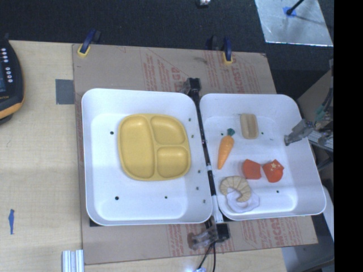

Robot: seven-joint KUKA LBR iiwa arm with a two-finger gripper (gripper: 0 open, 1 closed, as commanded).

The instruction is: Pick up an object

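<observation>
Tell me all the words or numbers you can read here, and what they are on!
None can be read.
The cardboard sheet under the two white bins carries slanted red printing, too blurred to read.
The black and orange handheld device at the left edge has rows of small buttons, too small to read.
The toy food has no writing.

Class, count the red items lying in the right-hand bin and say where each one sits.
2. The red block lies right of the carrot; the red strawberry lies just right of that block. None seems hidden.
</observation>
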